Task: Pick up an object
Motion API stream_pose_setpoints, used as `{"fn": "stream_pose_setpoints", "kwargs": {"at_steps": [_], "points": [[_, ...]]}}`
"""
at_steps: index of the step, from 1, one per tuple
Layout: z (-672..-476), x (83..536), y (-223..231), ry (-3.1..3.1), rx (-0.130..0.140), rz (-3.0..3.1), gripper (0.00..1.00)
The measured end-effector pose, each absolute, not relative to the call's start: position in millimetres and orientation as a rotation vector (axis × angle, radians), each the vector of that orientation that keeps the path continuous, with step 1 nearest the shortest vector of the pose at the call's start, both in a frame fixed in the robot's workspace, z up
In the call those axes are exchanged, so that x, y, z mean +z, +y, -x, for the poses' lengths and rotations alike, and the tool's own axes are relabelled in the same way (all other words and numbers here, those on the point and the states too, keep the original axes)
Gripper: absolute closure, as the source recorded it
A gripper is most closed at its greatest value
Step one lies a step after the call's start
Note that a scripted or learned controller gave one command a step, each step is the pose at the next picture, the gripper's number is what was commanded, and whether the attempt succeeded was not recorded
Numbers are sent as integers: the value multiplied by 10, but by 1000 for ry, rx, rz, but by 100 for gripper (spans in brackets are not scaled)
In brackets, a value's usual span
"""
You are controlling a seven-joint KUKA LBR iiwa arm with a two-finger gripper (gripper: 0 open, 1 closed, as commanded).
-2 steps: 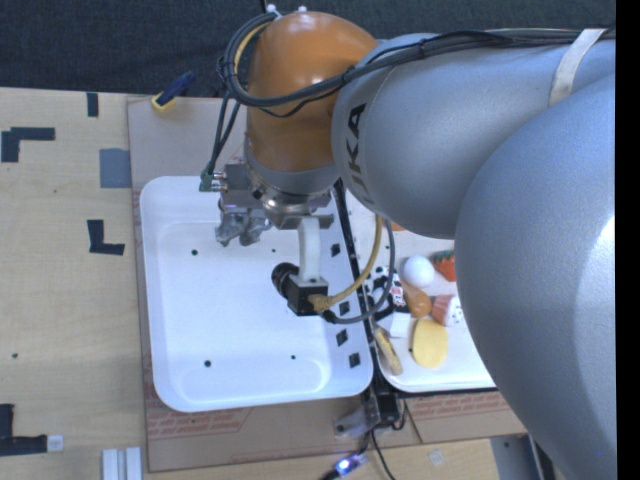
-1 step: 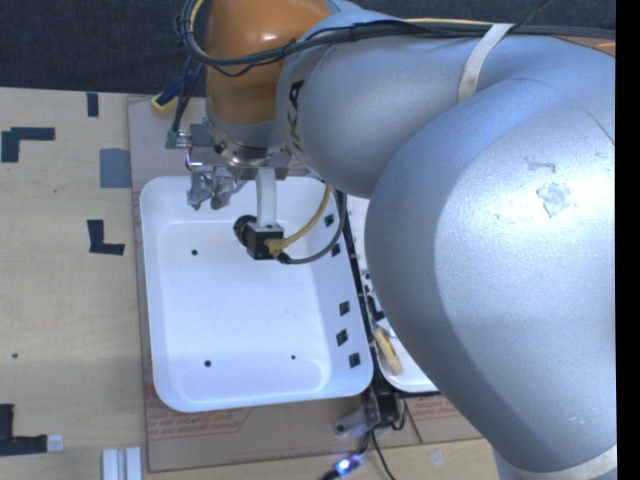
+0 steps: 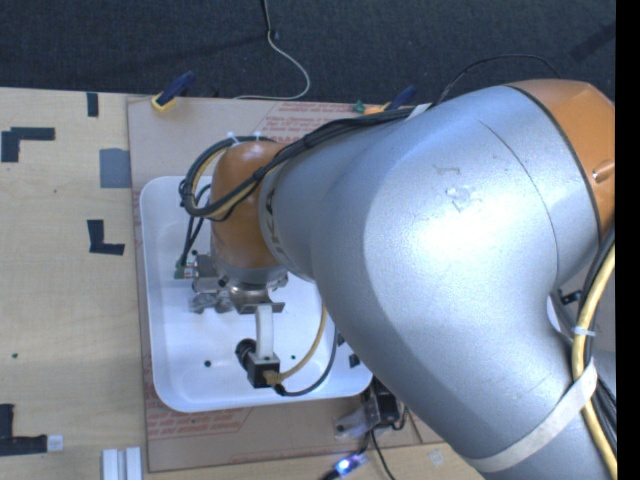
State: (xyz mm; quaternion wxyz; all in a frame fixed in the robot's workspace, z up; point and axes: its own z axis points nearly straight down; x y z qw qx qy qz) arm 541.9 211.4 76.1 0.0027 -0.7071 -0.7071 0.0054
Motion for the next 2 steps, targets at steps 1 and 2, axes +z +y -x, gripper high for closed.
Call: {"fn": "stream_pose_setpoints", "kwargs": {"at_steps": [1, 2], "points": [[-5716, 2437, 2105, -2228, -19, 2223, 100], [-5432, 2411, 1687, -2219, 7, 2221, 100]]}}
